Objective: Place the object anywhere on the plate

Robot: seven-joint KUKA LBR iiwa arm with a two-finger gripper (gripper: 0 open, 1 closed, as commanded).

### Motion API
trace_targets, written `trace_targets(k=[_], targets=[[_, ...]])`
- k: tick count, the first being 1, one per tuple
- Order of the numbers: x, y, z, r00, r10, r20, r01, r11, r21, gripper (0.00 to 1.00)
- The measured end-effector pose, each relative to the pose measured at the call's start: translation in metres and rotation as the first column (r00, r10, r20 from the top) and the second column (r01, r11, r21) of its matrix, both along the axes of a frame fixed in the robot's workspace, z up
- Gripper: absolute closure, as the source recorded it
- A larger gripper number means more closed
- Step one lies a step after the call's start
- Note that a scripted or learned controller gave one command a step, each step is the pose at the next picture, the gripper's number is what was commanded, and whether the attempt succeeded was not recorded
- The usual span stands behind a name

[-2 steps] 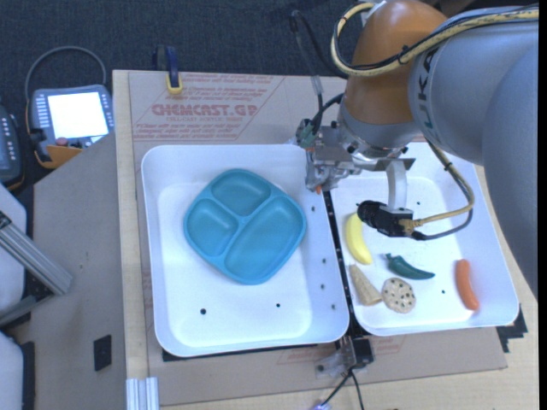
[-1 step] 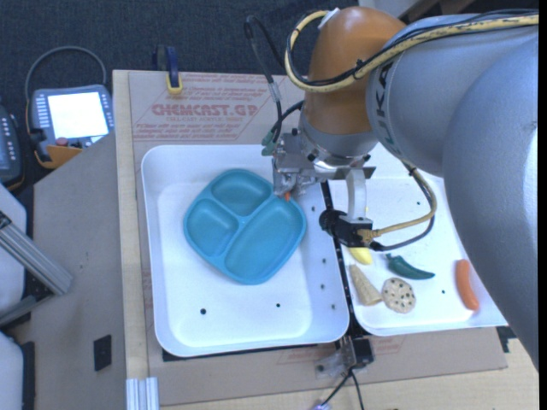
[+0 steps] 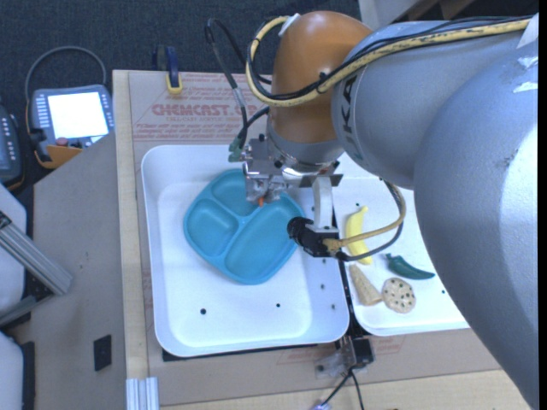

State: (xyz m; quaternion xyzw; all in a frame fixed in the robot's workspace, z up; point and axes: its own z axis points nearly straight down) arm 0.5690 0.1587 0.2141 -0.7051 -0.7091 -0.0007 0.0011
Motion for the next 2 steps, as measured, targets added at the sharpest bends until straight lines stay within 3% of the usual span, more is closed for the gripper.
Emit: trace_targets(k=[1,2], targets=[[-0.0205,0.0290,0.0005,1.000,-0.002,-0.004,0.002,1.000,-0.001,1.00],[-0.0196,0.0270,0.0004,1.000,-0.005,-0.003,0.005,1.000,-0.003,0.00]])
